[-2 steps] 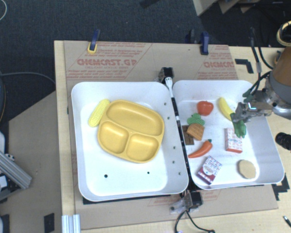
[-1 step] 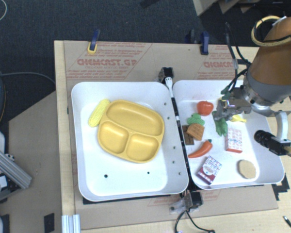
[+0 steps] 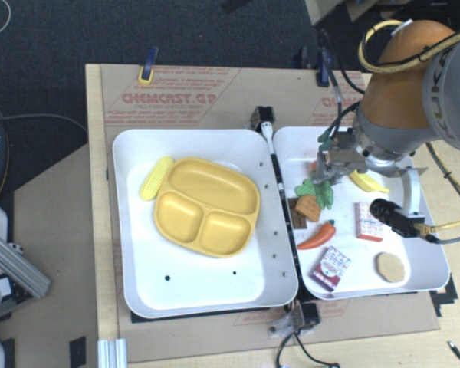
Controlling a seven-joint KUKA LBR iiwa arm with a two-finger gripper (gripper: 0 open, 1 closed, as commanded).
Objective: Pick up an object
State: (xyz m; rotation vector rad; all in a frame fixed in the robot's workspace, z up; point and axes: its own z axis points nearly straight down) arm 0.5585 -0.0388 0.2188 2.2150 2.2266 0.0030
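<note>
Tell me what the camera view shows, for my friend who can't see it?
A grey robot arm's pincer hangs over toy food in the right bin, beside a green toy and a red pepper. The left bin has a yellow tray and toy corn.

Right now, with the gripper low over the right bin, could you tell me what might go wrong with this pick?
The gripper sits over a tight cluster: green leafy toy, brown biscuit-like piece and red chilli pepper. It may nudge neighbours or grab two. The yellow banana-like piece lies partly under the wrist, so it could get knocked.
</note>
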